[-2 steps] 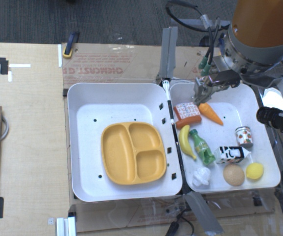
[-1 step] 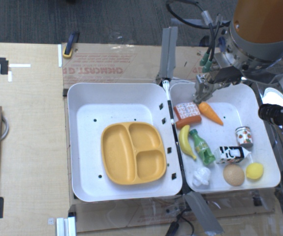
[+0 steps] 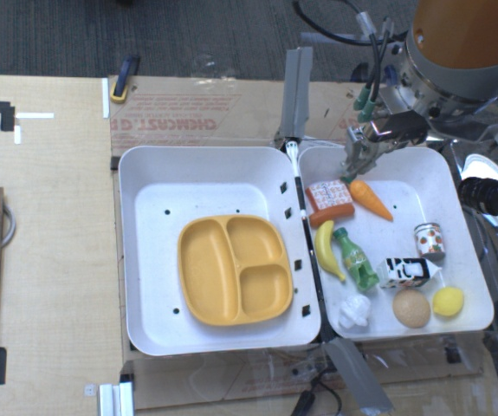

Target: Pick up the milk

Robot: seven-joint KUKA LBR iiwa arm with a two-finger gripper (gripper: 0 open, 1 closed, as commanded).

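The milk (image 3: 404, 271) is a small white carton with black cow patches, lying on its side near the front right of the right bin (image 3: 456, 189). My gripper (image 3: 358, 166) hangs over the back left part of that bin, just above the leafy end of a carrot (image 3: 372, 198). It is well behind the milk and apart from it. Nothing shows held in it.
Around the milk lie a green bottle (image 3: 355, 259), a banana (image 3: 327, 250), a small can (image 3: 428, 241), a brown egg-like ball (image 3: 411, 308), a lemon (image 3: 448, 302) and a white crumpled piece (image 3: 353, 311). A red box (image 3: 329, 198) sits by the carrot. The left bin (image 3: 145, 232) holds a yellow divided plate (image 3: 236, 269).
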